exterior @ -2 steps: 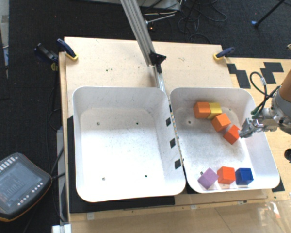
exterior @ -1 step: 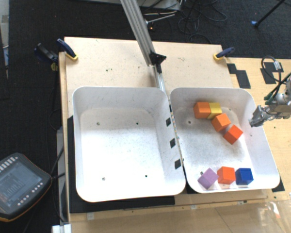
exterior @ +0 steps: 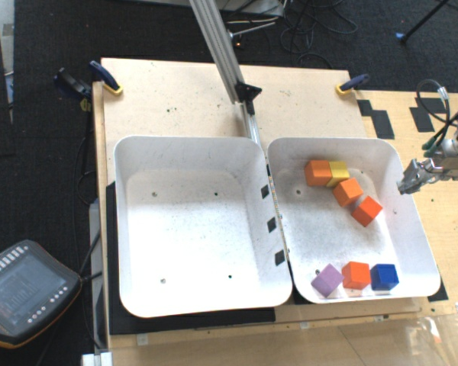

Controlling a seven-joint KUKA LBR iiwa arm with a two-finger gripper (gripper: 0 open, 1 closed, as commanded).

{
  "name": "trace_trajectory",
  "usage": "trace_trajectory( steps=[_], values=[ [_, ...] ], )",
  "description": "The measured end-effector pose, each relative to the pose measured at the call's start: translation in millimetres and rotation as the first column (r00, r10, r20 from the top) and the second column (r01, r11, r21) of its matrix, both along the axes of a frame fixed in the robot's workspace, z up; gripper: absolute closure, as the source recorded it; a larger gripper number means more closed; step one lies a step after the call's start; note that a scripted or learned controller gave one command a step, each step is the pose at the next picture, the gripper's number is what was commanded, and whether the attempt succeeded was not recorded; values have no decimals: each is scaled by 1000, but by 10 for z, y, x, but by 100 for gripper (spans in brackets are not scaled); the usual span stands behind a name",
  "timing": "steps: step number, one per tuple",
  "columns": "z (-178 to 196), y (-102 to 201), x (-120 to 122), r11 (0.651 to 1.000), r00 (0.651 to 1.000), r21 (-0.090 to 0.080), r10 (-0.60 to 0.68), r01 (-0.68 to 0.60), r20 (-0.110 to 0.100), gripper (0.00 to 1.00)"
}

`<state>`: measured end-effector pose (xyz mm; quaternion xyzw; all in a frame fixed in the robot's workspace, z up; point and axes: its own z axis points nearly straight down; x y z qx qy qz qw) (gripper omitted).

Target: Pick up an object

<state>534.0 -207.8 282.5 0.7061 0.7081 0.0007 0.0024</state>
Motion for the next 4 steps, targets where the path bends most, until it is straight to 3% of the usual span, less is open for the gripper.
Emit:
trace_trajectory(
  steps=[1,3,4],
  values=[
    [27,562,147,1000,1000,3,5,-5,-1,100],
    [-279,1656,332,1000,1000,5,6,-6,-6,100],
    [-309,2128,545,1000,1000,3,5,-5,-3,100]
  ],
)
